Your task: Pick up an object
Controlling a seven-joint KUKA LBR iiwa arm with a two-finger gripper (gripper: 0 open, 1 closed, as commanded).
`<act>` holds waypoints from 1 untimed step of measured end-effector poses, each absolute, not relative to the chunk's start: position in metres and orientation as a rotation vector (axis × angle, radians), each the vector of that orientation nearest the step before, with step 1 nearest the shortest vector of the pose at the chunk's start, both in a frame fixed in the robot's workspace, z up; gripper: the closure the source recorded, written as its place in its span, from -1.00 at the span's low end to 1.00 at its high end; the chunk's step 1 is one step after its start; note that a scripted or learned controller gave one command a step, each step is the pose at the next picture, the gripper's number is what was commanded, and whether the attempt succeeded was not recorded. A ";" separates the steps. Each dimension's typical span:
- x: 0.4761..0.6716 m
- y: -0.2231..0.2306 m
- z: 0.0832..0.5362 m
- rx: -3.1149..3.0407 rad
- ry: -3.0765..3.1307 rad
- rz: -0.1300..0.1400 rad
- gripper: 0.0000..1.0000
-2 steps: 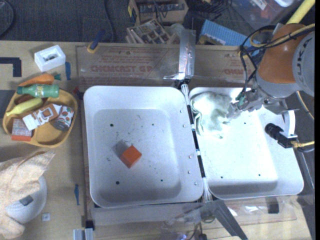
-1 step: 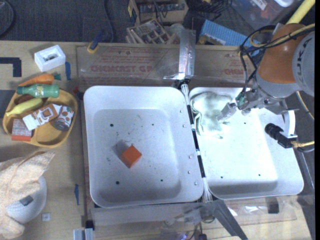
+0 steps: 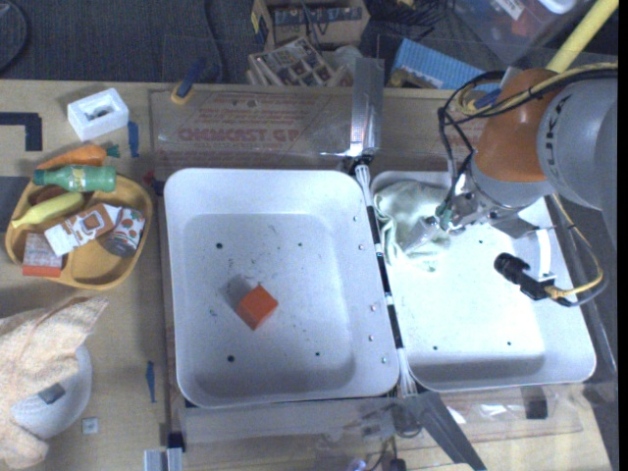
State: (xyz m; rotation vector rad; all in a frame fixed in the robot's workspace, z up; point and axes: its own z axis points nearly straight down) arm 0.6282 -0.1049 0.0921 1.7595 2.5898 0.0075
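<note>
An orange cube (image 3: 258, 306) lies in the left bin (image 3: 196, 214), a little left of its middle, with a small grey patch beside it. A pale greenish-white crumpled thing (image 3: 404, 210) sits in the far left corner of the right bin (image 3: 491, 351). My gripper (image 3: 444, 220) is low in the right bin, at the right edge of that crumpled thing and touching or nearly touching it. The wrist with its orange band (image 3: 510, 143) rises behind it and hides the bin's far right corner.
A black cylindrical piece (image 3: 518, 273) on a yellow cable hangs over the right bin's middle right. Outside the bins, a yellow bowl (image 3: 98, 263) of toy food stands at the left, a cloth (image 3: 49, 341) lies below it, and boxes stand behind.
</note>
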 end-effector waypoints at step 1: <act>0.658 -0.064 0.186 1.847 2.536 0.003 -1.00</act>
